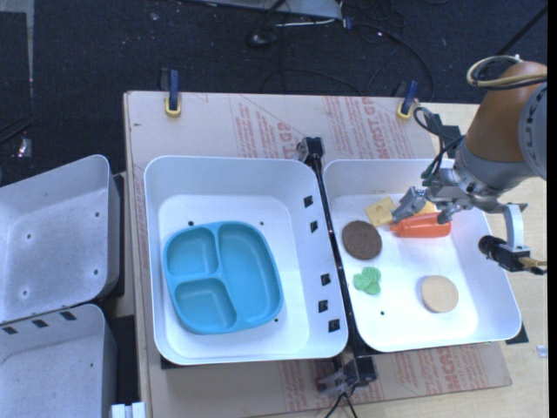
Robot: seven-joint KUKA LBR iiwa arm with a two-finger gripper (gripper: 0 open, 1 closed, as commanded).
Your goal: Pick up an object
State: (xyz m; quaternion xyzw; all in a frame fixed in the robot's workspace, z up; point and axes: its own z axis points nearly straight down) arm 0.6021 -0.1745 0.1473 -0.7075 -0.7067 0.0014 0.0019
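Observation:
In the right bin [487, 320], my gripper [426, 209] hangs low over the far side with its fingers spread open. An orange carrot-shaped piece [421, 227] lies on the bin floor right below the fingertips and is not gripped. A yellow wedge [380, 210] sits just left of the gripper. Nearer the bin's left wall lie a brown disc [360, 239] and a small green piece [368, 279]. A tan disc [439, 293] rests toward the front.
The left bin [165, 190] holds a blue divided plate [223, 275]. A black divider [324, 233] runs between the bins. The arm's grey body and orange band [509, 120] reach in from the upper right. A black fitting [505, 251] juts over the right bin's edge.

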